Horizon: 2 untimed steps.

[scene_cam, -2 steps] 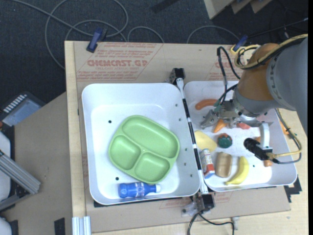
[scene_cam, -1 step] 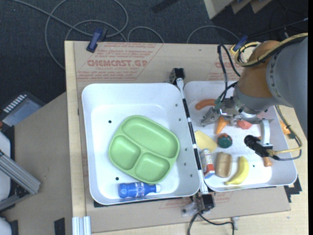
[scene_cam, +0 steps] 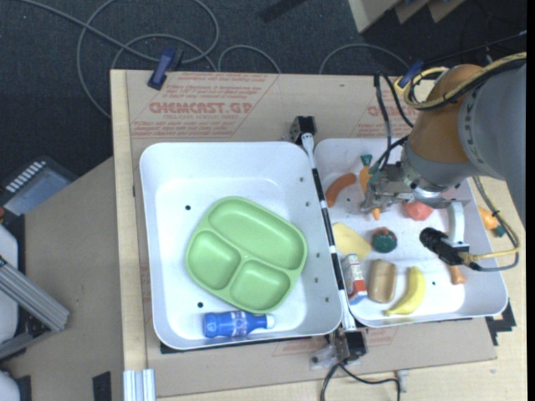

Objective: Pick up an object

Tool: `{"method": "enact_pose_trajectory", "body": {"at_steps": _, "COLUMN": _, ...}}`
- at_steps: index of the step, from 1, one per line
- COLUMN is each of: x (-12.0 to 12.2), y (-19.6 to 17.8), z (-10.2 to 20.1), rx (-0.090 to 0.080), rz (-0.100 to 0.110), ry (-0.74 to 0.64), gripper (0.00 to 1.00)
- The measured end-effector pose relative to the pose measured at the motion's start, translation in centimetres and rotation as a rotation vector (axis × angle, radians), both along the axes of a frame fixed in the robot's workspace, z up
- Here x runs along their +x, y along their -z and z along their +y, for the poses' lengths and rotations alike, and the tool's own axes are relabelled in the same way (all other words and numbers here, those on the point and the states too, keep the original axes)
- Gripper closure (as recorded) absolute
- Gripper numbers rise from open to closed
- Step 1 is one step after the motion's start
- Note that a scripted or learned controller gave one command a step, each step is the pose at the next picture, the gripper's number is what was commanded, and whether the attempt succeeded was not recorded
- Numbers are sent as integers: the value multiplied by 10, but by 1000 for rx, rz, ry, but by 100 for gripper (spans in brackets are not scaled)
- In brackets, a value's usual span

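Note:
My gripper [scene_cam: 374, 205] hangs low over the upper middle of the right bin [scene_cam: 481, 303], the grey arm reaching in from the right. Close around it lie an orange sausage-shaped piece [scene_cam: 338, 188] to the left, a small carrot [scene_cam: 365, 170] above, a red piece [scene_cam: 417, 210] to the right and a teal round thing [scene_cam: 384, 241] just below. A small orange bit shows right at the gripper's tip; I cannot see whether it is held.
Lower in the right bin lie a yellow lemon-like piece [scene_cam: 349, 241], a red-and-white tube [scene_cam: 355, 276], a brown lump [scene_cam: 381, 280] and a banana [scene_cam: 408, 292]. The left bin [scene_cam: 159, 182] holds a green divided plate [scene_cam: 245, 253] and a blue bottle [scene_cam: 236, 325].

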<state>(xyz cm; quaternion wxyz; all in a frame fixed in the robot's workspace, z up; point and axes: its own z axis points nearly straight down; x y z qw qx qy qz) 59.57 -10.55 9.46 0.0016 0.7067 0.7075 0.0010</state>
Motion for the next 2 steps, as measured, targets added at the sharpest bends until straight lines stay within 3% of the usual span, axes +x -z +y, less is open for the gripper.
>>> {"method": "enact_pose_trajectory", "body": {"at_steps": 1, "x": -51, "y": -91, "z": 68, "rx": 2, "rz": 2, "ry": 0, "gripper": 100}}
{"method": "enact_pose_trajectory", "body": {"at_steps": 2, "x": -93, "y": -158, "z": 105, "rx": 1, "rz": 3, "ry": 0, "gripper": 100}}
